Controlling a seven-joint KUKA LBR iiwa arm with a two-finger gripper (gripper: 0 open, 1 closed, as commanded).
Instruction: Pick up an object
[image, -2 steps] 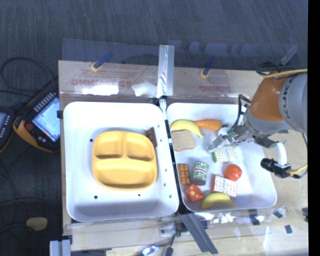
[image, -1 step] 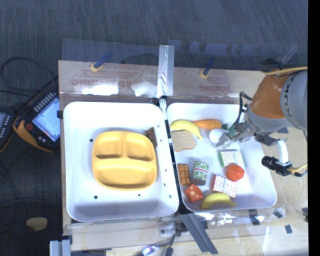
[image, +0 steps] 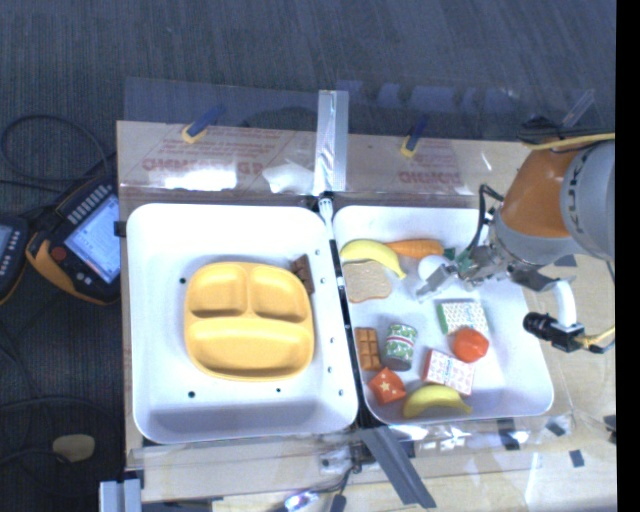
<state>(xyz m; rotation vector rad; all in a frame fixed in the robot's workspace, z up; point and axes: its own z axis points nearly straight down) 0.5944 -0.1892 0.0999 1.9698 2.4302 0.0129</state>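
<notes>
Pincer (image: 447, 275) hangs low in the right bin (image: 535, 385), just beside a white piece (image: 431, 267); I cannot tell its state. Two bananas here: one (image: 372, 254) with its long axis slanting from upper left down to right, just beside a carrot (image: 416, 248) lying level, the other (image: 436, 401) at the near edge. One yellow tray (image: 249, 320) sits in the left bin (image: 160, 400).

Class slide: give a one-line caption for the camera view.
Arm's tool hovers over the right bin of toy food; yellow divided plate sits in the left bin.
</notes>
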